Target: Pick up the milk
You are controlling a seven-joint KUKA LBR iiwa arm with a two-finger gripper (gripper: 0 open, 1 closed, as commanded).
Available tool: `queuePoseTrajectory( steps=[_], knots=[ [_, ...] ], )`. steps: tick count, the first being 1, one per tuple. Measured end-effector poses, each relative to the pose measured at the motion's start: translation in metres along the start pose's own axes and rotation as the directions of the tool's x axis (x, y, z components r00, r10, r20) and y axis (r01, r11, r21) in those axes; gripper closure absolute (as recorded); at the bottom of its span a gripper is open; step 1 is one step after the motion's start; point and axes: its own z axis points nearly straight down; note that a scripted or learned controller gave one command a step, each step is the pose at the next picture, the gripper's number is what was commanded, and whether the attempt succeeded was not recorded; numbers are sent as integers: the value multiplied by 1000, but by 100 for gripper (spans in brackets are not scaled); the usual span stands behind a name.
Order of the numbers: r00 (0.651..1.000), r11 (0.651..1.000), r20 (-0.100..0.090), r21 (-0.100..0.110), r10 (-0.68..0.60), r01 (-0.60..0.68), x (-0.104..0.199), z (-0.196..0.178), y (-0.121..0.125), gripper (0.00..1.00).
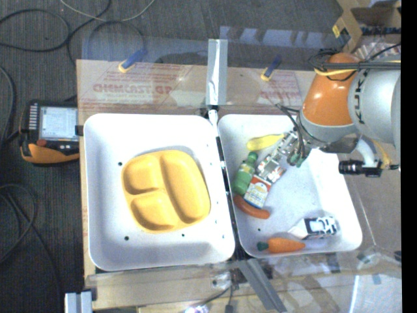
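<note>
Beneath our hand [277, 160], in the right bin [339, 201], lie a green bottle [245, 175], banana [265, 141], sausage [251, 208], carrot [285, 244] and the milk [321, 226] further down; our grip we cannot tell. Left bin [98, 175] holds a yellow tray [166, 189].

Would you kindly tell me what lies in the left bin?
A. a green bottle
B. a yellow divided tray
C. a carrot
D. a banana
B: the yellow tray sits alone in the left bin, while the carrot, green bottle and banana all lie in the right bin.
</note>
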Motion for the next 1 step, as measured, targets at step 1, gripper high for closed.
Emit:
queuePoseTrajectory(
  steps=[1],
  knots=[
    [987, 987, -1, 1, 160, -160, 119, -100, 11, 100]
  ],
)
